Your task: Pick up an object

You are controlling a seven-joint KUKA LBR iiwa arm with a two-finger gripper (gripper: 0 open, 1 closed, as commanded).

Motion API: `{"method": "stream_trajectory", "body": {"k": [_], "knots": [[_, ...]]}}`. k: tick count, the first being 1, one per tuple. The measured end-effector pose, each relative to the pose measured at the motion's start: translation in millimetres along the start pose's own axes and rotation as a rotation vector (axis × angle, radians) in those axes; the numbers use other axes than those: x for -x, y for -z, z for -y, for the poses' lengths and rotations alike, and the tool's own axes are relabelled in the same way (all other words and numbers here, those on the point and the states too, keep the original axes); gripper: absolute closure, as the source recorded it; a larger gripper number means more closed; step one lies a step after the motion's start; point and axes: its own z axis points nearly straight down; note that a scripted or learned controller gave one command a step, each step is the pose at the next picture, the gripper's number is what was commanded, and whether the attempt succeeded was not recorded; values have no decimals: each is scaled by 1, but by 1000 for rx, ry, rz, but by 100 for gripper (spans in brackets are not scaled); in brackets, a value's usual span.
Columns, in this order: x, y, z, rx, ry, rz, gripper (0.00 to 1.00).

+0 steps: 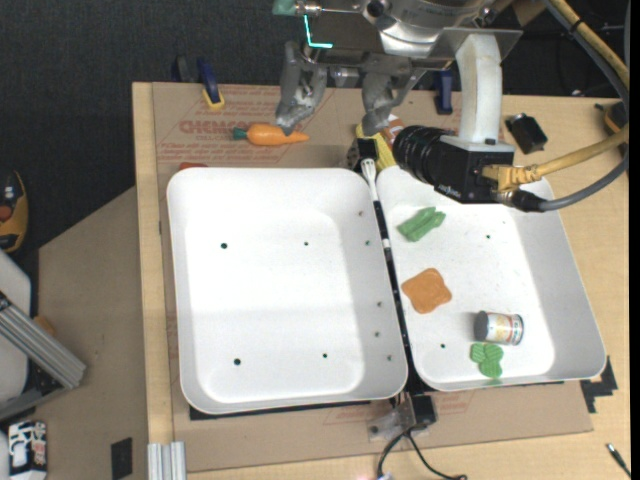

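Glossy white plastic bins [270, 268] sit on a matt brown cardboard sheet [150, 268].

Tool [333, 106] at the far edge, fingers spread apart, pointing down.

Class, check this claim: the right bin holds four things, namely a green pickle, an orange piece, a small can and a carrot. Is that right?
Not quite. The fourth thing in the right bin is a green leaf, not a carrot. The camera view shows the carrot on the board behind the left bin. The rest stands.
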Motion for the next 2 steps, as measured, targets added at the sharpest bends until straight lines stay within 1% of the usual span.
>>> {"method": "stream_trajectory", "body": {"k": [1,2], "knots": [[-1,11,0,4,1,-2,100],[-1,10,0,3,1,-1,0]]}}
